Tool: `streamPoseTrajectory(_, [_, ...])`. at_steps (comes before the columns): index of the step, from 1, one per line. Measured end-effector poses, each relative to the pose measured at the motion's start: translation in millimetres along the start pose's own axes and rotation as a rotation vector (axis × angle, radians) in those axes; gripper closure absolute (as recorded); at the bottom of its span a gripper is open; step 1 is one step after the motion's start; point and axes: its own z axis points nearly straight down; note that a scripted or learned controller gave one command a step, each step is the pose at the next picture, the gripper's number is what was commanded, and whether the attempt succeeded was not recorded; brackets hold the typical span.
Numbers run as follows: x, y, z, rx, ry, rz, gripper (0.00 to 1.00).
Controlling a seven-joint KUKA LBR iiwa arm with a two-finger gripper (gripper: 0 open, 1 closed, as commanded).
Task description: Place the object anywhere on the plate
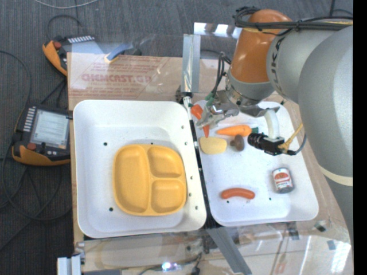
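Just above the toy carrot, probably light, rigid and slick, best pinched mid-length, the gripper hangs, its state unclear.

Yellow three-compartment plate flat in left bin, orange carrot lying in right bin
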Motion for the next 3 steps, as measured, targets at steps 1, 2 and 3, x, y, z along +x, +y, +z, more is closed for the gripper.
streamPoseTrajectory(1, [54.0,-36.4,-11.2,-0.001,0.002,-0.007,1.0])
streamPoseTrajectory(2, [54.0,-36.4,-11.2,-0.001,0.002,-0.007,0.0])
streamPoseTrajectory(3, [54.0,-35.5,-16.4,0.006,0.003,-0.006,1.0])
